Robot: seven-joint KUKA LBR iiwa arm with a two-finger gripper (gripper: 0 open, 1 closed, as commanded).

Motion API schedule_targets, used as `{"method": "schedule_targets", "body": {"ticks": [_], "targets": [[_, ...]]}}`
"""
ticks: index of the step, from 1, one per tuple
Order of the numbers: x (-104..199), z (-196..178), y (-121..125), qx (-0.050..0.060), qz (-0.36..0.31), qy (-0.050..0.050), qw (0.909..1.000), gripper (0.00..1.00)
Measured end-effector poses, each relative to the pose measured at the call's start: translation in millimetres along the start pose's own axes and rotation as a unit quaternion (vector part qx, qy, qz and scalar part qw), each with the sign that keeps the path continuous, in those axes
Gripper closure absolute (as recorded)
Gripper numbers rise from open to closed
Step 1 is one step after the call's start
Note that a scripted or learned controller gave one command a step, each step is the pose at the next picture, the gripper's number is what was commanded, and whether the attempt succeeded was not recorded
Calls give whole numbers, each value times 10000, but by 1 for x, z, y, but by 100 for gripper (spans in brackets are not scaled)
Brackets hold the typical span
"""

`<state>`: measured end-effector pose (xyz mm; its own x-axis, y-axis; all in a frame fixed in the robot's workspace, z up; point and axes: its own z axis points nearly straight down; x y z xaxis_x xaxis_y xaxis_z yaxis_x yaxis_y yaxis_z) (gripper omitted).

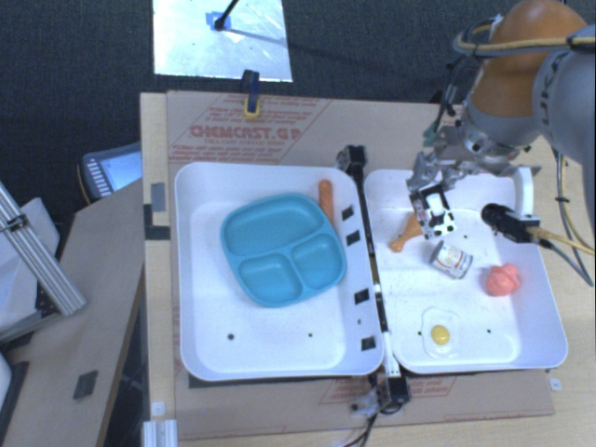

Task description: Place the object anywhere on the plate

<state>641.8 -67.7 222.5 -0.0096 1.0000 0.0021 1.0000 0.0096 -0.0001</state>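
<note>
Your two-finger gripper (434,214) hangs with fingers narrowly parted, holding nothing. Touching their left side lies a small orange carrot-shaped toy (406,233), slim, tapered, lying flat on the right bin floor. Far left of the fingers sits the blue three-compartment plastic plate (282,249).

Plate (279,250) in left bin (200,343), sausage (326,196) just behind it; right bin (540,343) holds carrot piece (406,236), can (452,259), lumpy toy (503,280), fried egg (440,331) nearest front.
</note>
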Motion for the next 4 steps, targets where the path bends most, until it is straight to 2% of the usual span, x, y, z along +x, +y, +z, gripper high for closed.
{"method": "schedule_targets", "body": {"ticks": [1, 2, 3, 4], "targets": [[49, -8, -2, -5, 0, 1, 10000, 100], [100, 4, -15, 6, 0, 1, 10000, 100], [149, 4, -15, -9, 2, -1, 10000, 100], [205, -9, -29, -9, -5, 5, 10000, 100]]}}
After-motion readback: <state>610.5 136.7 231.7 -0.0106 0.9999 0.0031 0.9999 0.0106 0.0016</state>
